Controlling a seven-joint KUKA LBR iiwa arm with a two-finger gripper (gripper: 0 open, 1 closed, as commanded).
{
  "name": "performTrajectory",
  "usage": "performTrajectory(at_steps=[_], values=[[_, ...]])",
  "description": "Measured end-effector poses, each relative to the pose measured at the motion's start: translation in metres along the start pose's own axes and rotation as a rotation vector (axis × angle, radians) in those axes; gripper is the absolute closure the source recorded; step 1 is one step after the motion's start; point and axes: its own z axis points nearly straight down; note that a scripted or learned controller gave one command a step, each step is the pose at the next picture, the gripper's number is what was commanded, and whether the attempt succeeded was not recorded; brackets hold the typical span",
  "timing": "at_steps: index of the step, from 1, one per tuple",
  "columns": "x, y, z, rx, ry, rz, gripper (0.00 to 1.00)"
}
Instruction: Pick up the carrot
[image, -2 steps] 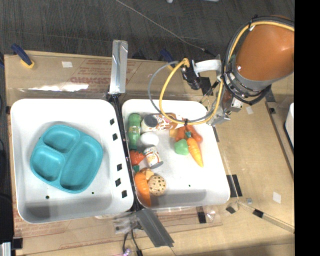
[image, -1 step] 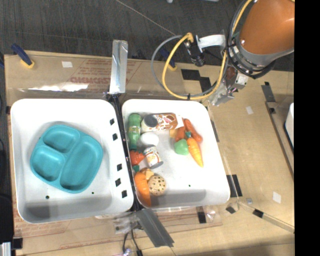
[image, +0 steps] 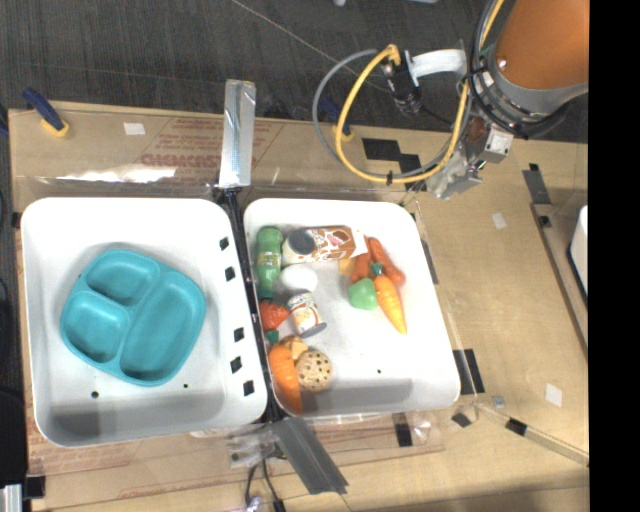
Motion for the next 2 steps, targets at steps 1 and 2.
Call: performTrajectory(at_steps=[1,2], values=[[-0.001,0.001,0.028,0.001,-0.007,0.0,1.0],[0.0,0.0,-0.008,0.0,0.0,0.0,1.0]])
